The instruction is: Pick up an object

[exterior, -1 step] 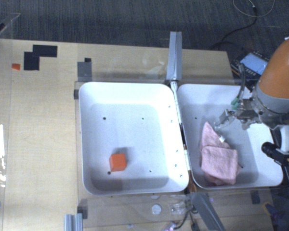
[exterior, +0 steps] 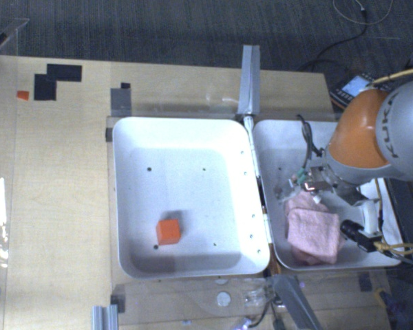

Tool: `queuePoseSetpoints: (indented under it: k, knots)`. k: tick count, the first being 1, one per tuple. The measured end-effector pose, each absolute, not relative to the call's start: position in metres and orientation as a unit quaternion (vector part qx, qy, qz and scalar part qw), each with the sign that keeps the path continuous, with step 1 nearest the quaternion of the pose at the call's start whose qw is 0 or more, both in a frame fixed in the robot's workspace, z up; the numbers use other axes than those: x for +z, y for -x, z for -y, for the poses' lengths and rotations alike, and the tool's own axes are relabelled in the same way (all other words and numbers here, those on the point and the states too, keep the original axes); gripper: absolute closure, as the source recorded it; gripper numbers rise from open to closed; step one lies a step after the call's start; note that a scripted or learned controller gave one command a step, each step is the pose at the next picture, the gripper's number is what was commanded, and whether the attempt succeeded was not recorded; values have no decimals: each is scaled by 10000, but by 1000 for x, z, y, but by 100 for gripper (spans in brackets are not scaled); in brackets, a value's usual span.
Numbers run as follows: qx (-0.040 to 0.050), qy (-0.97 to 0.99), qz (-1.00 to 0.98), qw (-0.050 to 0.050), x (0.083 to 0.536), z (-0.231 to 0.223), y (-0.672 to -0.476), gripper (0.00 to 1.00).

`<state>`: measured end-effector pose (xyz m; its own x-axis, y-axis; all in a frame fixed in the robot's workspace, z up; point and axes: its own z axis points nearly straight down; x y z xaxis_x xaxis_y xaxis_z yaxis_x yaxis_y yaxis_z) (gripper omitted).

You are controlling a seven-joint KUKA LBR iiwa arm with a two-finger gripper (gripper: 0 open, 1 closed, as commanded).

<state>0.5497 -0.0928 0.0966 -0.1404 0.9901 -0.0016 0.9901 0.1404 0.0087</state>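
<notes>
One pink cloth (exterior: 312, 234) lies in right bin (exterior: 282, 184); end effector (exterior: 310, 183) just above it, finger state can't tell. Drop straight onto cloth ctr, pinch a fold.

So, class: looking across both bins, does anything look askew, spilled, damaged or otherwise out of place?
Nothing stands out. The orange block sits in the left bin; the pink cloth lies crumpled in the right bin.

You're looking at a pale wooden bench (exterior: 55, 205) that fills the near and left of the scene. Beyond its far edge lies dark grey carpet (exterior: 158, 12), with a thin cable (exterior: 361, 5) looping at far right. Black tape patches (exterior: 54, 80) mark the bench's far left.
</notes>
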Motion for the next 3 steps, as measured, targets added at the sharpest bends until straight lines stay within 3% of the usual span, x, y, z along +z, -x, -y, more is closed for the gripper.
queuePoseSetpoints:
  k: [1,2,3]
  knots:
    - [40,-6751,-7377,51,90,93,-577,0]
    - [23,-6599,-7513,42,150,145,-617,0]
    - [21,-7045,-7097,29,164,147,-585,0]
